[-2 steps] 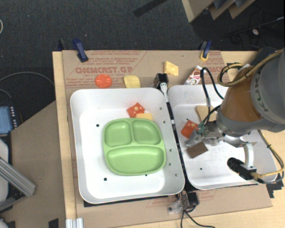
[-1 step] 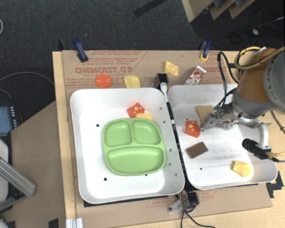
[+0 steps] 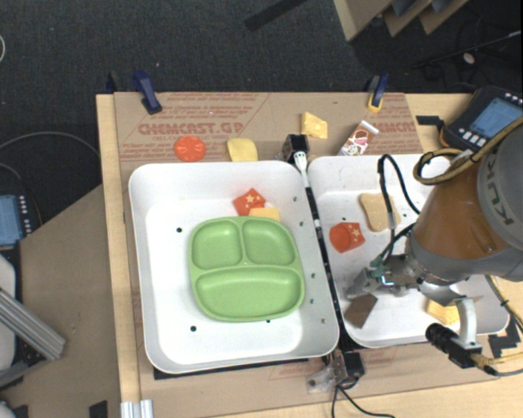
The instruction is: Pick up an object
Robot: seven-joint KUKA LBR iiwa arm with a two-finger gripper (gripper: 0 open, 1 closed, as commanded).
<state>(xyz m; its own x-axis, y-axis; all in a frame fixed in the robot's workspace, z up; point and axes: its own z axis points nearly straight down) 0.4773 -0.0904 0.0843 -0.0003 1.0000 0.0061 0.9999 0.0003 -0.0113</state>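
Dark carpet around cardboard-topped bench [image 3: 126, 251]; two white bins [image 3: 163, 336]; jaws [image 3: 377, 281] state unclear.

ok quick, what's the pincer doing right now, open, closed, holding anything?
Pincer: low in the right bin, just above a brown piece; open or closed cannot be told, nothing visibly held.

Blue clamps [image 3: 147, 90] at the far edge of the cardboard-covered worktop [image 3: 241, 119]. Dark carpet [image 3: 153, 36] beyond. Handheld control pendant [image 3: 485, 119] far right, grey aluminium rail [image 3: 26, 323] near left.
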